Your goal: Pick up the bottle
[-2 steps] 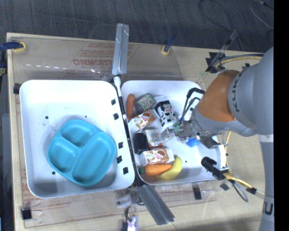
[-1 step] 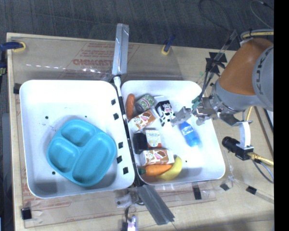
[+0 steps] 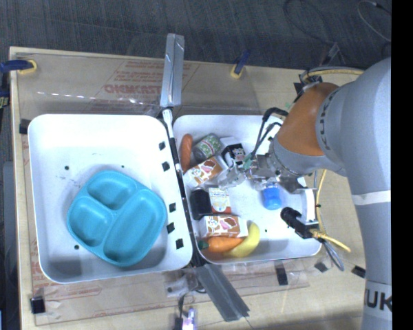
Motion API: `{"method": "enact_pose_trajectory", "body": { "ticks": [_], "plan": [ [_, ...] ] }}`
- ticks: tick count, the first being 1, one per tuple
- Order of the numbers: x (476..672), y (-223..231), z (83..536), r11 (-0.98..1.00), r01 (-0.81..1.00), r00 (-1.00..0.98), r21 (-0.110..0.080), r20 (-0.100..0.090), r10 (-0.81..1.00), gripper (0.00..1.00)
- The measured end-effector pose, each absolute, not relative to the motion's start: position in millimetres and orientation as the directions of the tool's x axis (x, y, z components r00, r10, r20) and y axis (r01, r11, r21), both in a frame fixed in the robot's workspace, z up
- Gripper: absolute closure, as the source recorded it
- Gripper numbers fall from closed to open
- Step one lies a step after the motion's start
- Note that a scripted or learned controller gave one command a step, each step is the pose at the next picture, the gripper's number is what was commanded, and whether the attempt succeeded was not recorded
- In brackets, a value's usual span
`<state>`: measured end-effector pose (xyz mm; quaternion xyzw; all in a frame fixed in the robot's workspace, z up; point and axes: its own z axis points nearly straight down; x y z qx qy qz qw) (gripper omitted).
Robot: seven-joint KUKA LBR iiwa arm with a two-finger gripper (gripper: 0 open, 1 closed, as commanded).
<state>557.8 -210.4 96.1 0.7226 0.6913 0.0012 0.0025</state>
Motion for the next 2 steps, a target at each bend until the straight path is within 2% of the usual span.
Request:
{"method": "enact_pose_trajectory", "body": {
  "ticks": [1, 2],
  "plan": [
    [576.4, -199, 96, -0.031, 1.0, 0.031, 0.006, -0.001, 1.0, 0.0],
    [532.6, -202, 150, 0.17, 0.986, -0.17, -0.003, 0.002, 0.986, 0.0]
  ]
}}
